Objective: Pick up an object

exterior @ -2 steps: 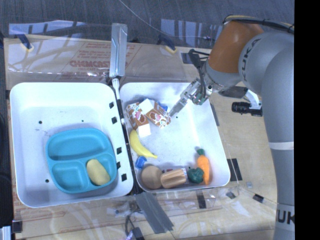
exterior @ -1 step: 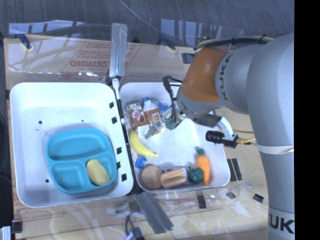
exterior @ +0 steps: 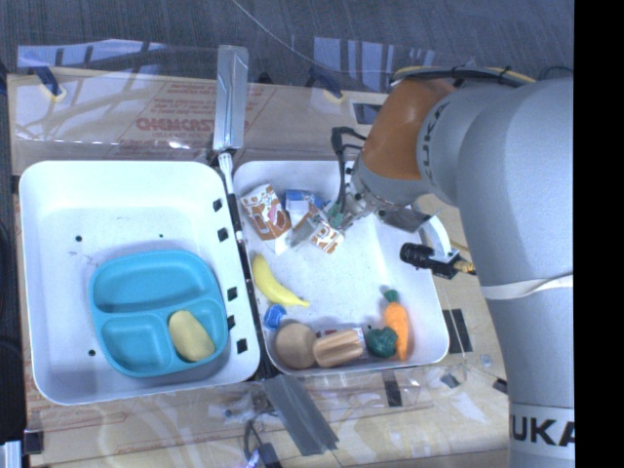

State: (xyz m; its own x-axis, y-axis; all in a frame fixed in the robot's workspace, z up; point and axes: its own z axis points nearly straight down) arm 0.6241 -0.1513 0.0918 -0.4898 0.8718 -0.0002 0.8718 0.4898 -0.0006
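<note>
End effector [exterior: 343,211], grip state impossible to tell, crowds the small cartons [exterior: 322,230]; it may nudge them aside.

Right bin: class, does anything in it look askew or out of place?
Yes. Two small cartons lie tipped over, not upright, near the right bin's far wall, beside the end effector. The other items simply lie loose along the near wall.

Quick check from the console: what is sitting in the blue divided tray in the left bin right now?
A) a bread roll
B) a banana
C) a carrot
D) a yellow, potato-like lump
D: the yellow lump lies in the lower right compartment of the blue tray, while the banana, carrot and bread roll lie in the right bin.
</note>
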